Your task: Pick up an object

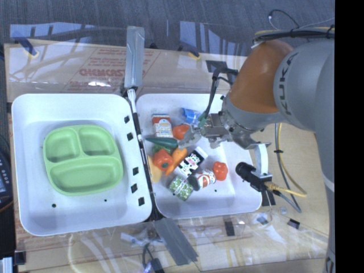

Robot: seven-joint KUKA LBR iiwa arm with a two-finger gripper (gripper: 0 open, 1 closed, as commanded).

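The right bin [245, 193] holds a heap of small toy foods. Among them are a red and white carton [162, 125], a blue packet [190, 116], a red tomato [180, 132], a dark green vegetable [161, 143], an orange carrot [179, 154] and an orange pepper [161, 160]. A black and white carton [194, 160], a green can [181, 187], a small bottle [203, 180] and a second red tomato [220, 170] lie nearer the front. My gripper [202, 132] hangs low over the bin's middle, just right of the first tomato, under the grey and orange arm [263, 81].
The left bin [28, 209] carries a green divided plate [84, 158]. A grey divider [134, 56] stands at the back between the two bins. Black cable and fittings [253, 176] hang from the arm over the right bin's right rim.
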